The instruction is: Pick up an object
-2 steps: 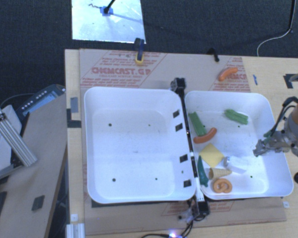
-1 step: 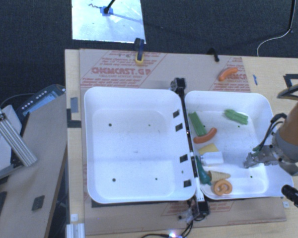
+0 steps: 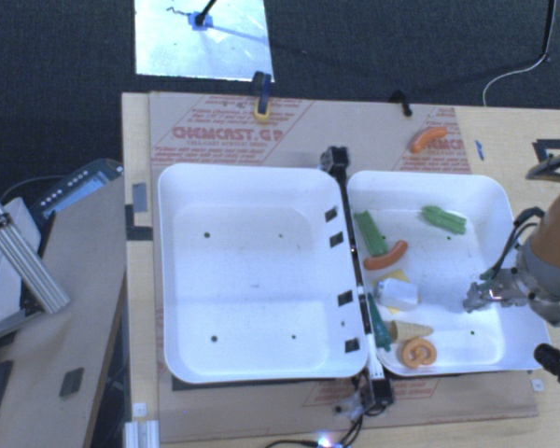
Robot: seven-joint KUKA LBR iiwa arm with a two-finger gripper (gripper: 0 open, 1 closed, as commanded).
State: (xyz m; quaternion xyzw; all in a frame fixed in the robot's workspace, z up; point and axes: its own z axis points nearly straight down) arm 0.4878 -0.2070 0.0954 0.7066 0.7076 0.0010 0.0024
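The right bin [image 3: 485, 189] holds several small objects. A green pod [image 3: 444, 218] lies near its far side, and a green stick [image 3: 368, 231] lies beside an orange sausage [image 3: 385, 255] at its left wall. Closer to the front are a white block [image 3: 398, 294], a tan cone [image 3: 410, 329] and an orange ring [image 3: 417, 352]. My gripper [image 3: 479, 299] hangs low over the bin's right part, apart from all of these, about a hand's width right of the white block. I see nothing in it.
The left bin [image 3: 252, 180] stands beside the right one, with black clips [image 3: 345, 297] along the shared edge. A second orange sausage [image 3: 429, 139] lies on the cardboard behind the right bin. A yellow clamp [image 3: 261, 110] sits at the board's far edge.
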